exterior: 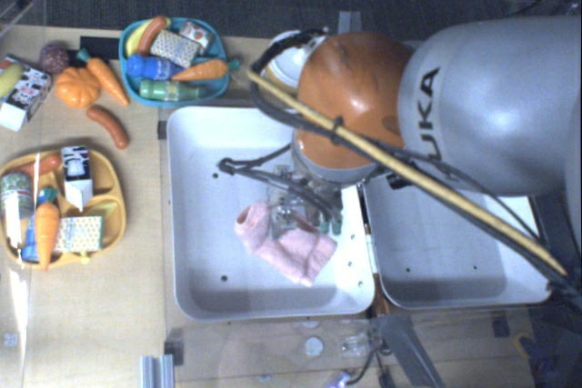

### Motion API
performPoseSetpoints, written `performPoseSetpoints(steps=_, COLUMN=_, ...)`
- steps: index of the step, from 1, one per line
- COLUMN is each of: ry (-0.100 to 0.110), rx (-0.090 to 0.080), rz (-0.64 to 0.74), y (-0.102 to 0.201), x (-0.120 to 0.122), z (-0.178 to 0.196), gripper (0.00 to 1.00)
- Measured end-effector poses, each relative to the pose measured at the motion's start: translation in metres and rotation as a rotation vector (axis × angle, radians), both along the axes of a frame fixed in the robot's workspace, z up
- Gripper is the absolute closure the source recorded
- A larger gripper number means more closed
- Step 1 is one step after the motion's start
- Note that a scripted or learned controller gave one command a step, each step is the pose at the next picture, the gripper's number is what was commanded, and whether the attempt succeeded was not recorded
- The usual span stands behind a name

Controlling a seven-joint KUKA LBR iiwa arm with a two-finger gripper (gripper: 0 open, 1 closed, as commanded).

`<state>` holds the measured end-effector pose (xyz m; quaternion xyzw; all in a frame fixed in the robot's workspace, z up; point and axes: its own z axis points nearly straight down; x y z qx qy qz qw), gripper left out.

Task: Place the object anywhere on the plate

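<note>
You are looking down on a tan bench (136,286) with dark carpet behind it and two white bins side by side. The gripper (305,212) hangs low in the left bin (195,223), right over a crumpled pink cloth (289,248) that lies on the bin floor near its right wall; it seems to meet the cloth's top edge, but you cannot tell whether the jaws are open or closed (cables and the wrist crowd the spot). The arm (473,104) covers the back of the right bin (436,273) and most of the wall between the two. Well clear on the left sit a blue bowl (173,59) of toy food, a yellow tray (107,195) with cartons and a carrot, a small pumpkin (75,86) and a loose sausage (107,126).
</note>
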<state>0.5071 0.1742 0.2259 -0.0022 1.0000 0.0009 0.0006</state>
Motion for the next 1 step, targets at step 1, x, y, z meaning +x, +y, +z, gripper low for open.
performPoseSetpoints(steps=1, ry=-0.001, rx=0.0, rz=0.0, y=-0.0001, x=0.0002, z=0.0004, gripper=0.0)
